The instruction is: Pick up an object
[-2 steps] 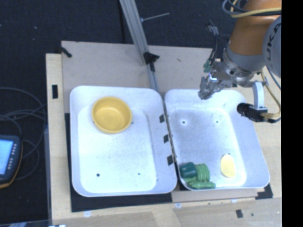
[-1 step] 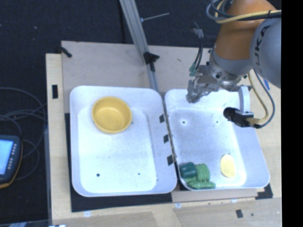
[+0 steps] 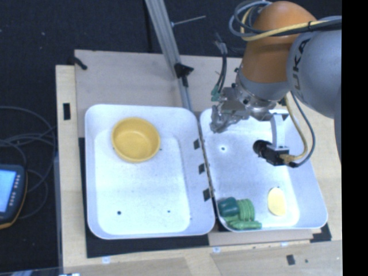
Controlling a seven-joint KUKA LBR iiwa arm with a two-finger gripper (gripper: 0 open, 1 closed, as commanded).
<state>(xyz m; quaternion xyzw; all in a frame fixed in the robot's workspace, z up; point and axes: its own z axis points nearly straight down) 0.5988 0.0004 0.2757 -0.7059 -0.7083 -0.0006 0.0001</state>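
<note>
Dark floor (image 3: 52,16) surrounds a pale tabletop (image 3: 132,76) carrying two white bins side by side, the left bin (image 3: 95,177) and the right bin (image 3: 253,180), their inner rims touching. Three black clips (image 3: 202,168) sit along that join.

Arm (image 3: 276,45): reaches in from the view's right, orange band uppermost, wrist tilted down toward the far left corner of the right bin.

Fingers (image 3: 219,122): positioned over that far left corner, just beside the join between the bins. Whether they are open or closed cannot be told; the tips merge with the grey body above them. No item is visible between them.

Items, placed relative to the fingers:
- Green pieces (image 3: 237,211): several stacked or touching, in the right bin's near left corner. They lie well apart from the fingers, toward the near edge and slightly to the view's right.
- Yellow oval (image 3: 277,201): flat on the right bin floor, near the green pieces but not touching them. It is well apart from the fingers, nearer the camera and further to the view's right.
- Bowl (image 3: 136,139): yellow, upright, in the far half of the left bin. It is to the view's left of the fingers, across the join, and apart from them.

Other findings: a metal rail (image 3: 164,33) slants from the top of the view down to the far end of the join, behind the fingers. A handheld screen unit (image 3: 8,191) with cables lies on the floor at the view's left edge.
</note>
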